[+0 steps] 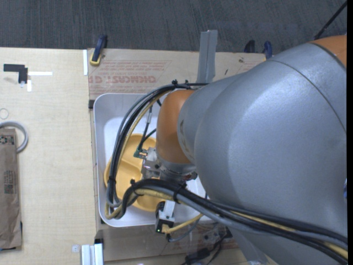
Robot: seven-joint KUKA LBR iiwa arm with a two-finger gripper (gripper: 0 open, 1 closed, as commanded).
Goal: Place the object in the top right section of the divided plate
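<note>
A: Bench of pale board, dark carpet beyond its far edge. A white bin (98,148) sits on it, with the yellow plate (122,167) inside. A blue clamp (100,42) is at the board's far edge.

B: Arm position?

A: The arm (259,148) reaches in from the right. Its wrist (168,162) stands directly over the plate, and black cables (124,128) loop across the bin's left half.

B: Object?

A: I can't pick it out. A small green patch (146,148) shows beside the wrist, touching the plate's outline. It could be the object or arm hardware, and I can't tell which.

B: Gripper state?

A: Open, shut or carrying anything: cannot tell. The wrist covers what is beneath it.

B: Step in hand?

A: Judged as placement, with the tool above the plate's right side. The top right section lies under the wrist and is hidden.

B: How to do it well?

A: Centre over that section, clear of the ridges. Descend straight and release low so the object can't roll over a divider. Keep the cables off the bin rim.
</note>
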